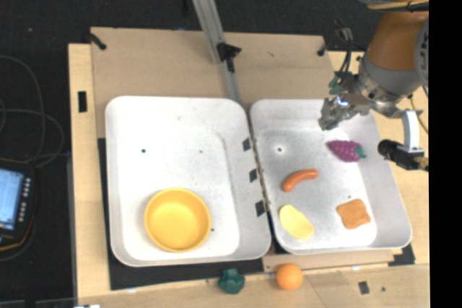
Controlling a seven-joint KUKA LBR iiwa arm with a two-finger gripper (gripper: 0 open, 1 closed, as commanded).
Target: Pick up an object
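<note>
Grey metal at the end of the arm is ending in the gripper, which is hanging over the upper right part of the right bin, near its far rim. Whether it is open or closed, I cannot tell from this slant. Nothing is showing between its tips.

Just below and to the right of the gripper, a purple bunch of grapes is lying on the bin floor, apart from it. Lower and toward the middle of the same bin, an orange sausage is lying at a slant. Near the bin's lower edge, a pale yellow piece is resting at the lower left, and an orange toast-like square is sitting at the lower right, well apart from each other.

Over in the left bin, a yellow bowl is sitting upright in the lower part.

Outside the bins, on the bench along the bottom of the frame, a small orange ball and a dark green object are lying near each other.
</note>
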